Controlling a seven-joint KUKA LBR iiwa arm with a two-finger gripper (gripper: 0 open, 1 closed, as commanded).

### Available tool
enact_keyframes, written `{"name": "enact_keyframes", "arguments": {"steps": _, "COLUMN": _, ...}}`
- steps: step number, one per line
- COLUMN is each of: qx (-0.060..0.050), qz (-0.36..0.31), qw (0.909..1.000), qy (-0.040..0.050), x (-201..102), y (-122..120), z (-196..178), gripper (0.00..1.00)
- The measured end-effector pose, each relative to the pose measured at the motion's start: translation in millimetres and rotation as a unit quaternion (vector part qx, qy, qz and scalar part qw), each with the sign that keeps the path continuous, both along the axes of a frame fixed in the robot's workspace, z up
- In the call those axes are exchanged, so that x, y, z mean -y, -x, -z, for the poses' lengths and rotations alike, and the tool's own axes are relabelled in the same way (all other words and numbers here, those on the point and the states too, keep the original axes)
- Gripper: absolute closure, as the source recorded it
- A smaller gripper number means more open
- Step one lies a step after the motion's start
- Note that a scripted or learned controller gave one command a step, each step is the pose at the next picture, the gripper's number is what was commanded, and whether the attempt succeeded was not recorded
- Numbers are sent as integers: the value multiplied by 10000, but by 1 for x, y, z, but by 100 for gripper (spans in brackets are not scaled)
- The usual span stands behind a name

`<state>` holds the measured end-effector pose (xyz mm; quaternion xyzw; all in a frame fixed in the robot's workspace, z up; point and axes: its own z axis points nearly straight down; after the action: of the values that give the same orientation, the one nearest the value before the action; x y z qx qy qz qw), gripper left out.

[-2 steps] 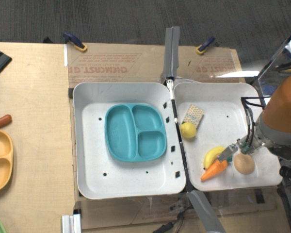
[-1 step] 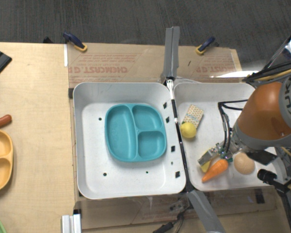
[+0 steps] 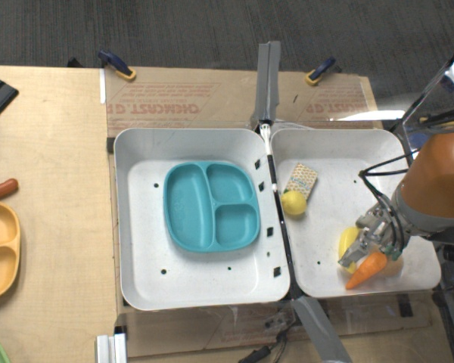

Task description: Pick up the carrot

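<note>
**Carrot at the front of the right bin, gripper right over it**

You have a pale wooden bench (image 3: pixel 53 119) with a brown cardboard sheet (image 3: pixel 174 100) laid across its back; the red print on it reads upside down from this angle, and "CHEMCRZT" is the best you can make of it. Two clamps (image 3: pixel 117 65) with orange tips pin the sheet at its far edge.

On the sheet sit two shallow white bins with rounded corners. The left bin (image 3: pixel 136 225) holds a smooth teal plate (image 3: pixel 210 206) split into three compartments. The right bin (image 3: pixel 325 150) takes the grey arm with its glossy orange band (image 3: pixel 439 176), reaching in from the right with black cables looping beside it.

The gripper (image 3: pixel 378 239) hangs low at the bin's front right. The carrot (image 3: pixel 367 271), orange and tapered, lies slantwise directly under it, its tip pointing front-left. You cannot tell from here whether the fingers are spread or closed on anything. A yellow piece (image 3: pixel 349 242) lies just beside the gripper. Further back, near the bin's left wall, a lemon (image 3: pixel 293 203) touches a small patterned packet (image 3: pixel 302 179).

Off to your left, an orange tray (image 3: pixel 0 252) and a sausage-shaped toy (image 3: pixel 0 189).
</note>
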<state>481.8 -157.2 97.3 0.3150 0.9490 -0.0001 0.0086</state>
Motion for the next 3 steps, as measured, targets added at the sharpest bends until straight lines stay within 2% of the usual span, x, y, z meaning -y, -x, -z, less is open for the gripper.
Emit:
{"name": "enact_keyframes", "arguments": {"steps": 1, "qx": -65, "qz": -1138, "qw": 9935, "qy": -16, "x": 41, "y": -18, "z": -83, "gripper": 0}}
{"name": "enact_keyframes", "arguments": {"steps": 2, "qx": -50, "qz": -1218, "qw": 9925, "qy": -34, "x": 56, "y": 1, "z": 4, "gripper": 0}}
{"name": "enact_keyframes", "arguments": {"steps": 3, "qx": -60, "qz": -2688, "qw": 9632, "qy": 0, "x": 36, "y": -55, "z": -73, "gripper": 0}}
